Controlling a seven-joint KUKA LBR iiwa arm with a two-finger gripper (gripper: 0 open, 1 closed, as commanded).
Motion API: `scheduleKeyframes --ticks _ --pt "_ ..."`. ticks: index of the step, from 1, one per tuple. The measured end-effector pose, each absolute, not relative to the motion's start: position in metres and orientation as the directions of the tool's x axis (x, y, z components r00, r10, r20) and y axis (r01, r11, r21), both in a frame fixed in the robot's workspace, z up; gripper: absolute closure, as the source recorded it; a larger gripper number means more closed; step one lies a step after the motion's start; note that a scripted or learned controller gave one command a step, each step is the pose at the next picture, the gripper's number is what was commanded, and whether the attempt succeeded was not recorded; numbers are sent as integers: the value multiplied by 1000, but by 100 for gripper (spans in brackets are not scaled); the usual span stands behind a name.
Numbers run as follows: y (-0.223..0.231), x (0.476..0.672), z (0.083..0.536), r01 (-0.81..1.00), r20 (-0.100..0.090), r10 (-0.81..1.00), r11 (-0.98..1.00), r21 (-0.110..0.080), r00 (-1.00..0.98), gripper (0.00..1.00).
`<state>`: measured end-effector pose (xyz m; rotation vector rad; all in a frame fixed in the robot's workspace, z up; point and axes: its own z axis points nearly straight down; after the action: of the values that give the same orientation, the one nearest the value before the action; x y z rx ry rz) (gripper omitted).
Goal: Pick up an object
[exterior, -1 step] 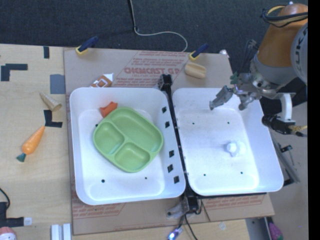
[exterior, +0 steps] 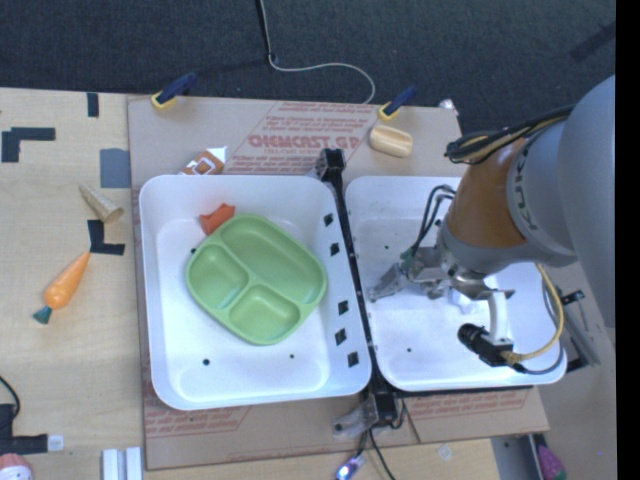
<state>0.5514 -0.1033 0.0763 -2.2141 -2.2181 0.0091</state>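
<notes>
Grey arm (exterior: pixel 560 188) reaches into right bin (exterior: pixel 400 363); pincer (exterior: pixel 385 288) low over white floor, grip state unclear. Green divided plate (exterior: pixel 257 278) lies in left bin (exterior: pixel 170 368).

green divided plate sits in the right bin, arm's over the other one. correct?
Not quite. The camera view shows the green divided plate in the left bin, partly covering an orange item. The arm and its claw are over the right bin.

Green tray (exterior: pixel 257 278) fills left bin's (exterior: pixel 165 368) middle, arm (exterior: pixel 520 203) — seemingly low — crowds right bin (exterior: pixel 420 368), near corners open
</notes>
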Motion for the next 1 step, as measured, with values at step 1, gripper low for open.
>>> scheduleKeyframes --ticks 1 --pt "-106 555 95 1000 -2 1000 2 0 -2 100"
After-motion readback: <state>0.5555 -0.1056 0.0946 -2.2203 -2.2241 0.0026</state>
